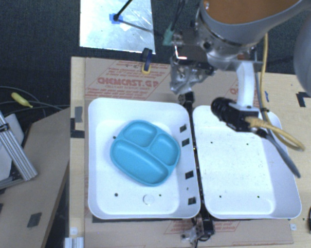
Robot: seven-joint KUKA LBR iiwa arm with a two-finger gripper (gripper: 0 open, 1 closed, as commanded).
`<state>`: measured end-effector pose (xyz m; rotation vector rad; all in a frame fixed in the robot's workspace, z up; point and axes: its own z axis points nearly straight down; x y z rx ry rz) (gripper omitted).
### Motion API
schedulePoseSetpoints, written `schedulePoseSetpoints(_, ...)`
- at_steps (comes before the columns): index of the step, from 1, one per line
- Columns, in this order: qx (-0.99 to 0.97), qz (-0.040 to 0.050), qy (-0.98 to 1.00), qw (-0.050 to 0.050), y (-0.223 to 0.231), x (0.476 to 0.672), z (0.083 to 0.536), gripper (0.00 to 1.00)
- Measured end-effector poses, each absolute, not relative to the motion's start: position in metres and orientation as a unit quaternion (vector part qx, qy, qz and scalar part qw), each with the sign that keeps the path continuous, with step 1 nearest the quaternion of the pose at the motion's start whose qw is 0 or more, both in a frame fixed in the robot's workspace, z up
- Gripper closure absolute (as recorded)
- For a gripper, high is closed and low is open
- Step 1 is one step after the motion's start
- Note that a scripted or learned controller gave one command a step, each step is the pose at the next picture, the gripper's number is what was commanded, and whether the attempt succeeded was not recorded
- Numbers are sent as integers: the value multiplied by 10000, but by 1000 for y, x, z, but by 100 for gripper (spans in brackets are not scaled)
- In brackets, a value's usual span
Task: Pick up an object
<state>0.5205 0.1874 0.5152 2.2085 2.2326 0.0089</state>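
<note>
A light blue divided plate lies flat in the middle of the left white bin. Near that bin's front wall sits a small pale round disc. My gripper hangs at the back of the bench, over the far end of the seam between the two bins. It is beyond and to the right of the plate, well apart from it. I see nothing in the gripper.
The right white bin lies under the arm. A black fitting with a yellow cable hangs from the arm over that bin's far part. Black clips line the seam between the bins. Cardboard lies under both bins.
</note>
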Motion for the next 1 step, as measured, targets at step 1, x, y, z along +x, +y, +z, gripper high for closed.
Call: schedulePoseSetpoints(1, 7082, 24, 7060, 25, 155, 601, 533, 100)
